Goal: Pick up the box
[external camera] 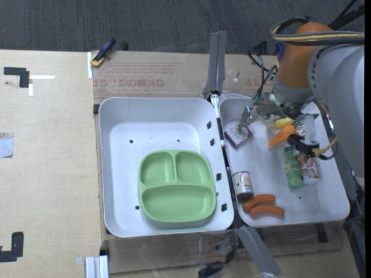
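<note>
Overhead, arm (324,68) angled down-left, claw (248,117) just above the box (238,134), its opening perhaps narrow, unclear.

Arm (336,57): cut off by the right edge; it covers the far right corner of the right bin (324,213). Gripper (249,116): small, wire-cluttered; jaws' state not readable. Box (237,134) beneath it: print too small to read. Yellow item (283,122): partly hidden, possibly a banana. Can (243,185): label illegible.
</note>
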Controlling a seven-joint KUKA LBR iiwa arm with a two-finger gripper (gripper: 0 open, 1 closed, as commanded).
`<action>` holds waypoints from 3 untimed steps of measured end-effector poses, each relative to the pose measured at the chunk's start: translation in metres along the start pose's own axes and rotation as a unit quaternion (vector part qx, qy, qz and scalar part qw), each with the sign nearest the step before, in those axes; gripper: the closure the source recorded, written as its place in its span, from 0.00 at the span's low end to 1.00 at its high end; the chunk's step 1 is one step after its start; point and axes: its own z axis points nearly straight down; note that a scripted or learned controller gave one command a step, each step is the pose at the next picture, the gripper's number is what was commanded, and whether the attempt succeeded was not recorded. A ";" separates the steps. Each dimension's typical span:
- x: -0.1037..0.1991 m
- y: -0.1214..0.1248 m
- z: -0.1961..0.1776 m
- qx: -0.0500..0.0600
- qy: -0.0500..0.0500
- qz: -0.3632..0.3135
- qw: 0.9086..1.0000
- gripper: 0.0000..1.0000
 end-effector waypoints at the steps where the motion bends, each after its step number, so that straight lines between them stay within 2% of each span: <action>1: 0.011 -0.002 -0.088 -0.001 0.000 -0.041 0.999 0.00; 2: -0.044 -0.004 -0.099 -0.001 0.000 -0.102 0.995 0.00; 3: -0.016 -0.001 0.001 -0.003 0.000 -0.110 0.994 0.00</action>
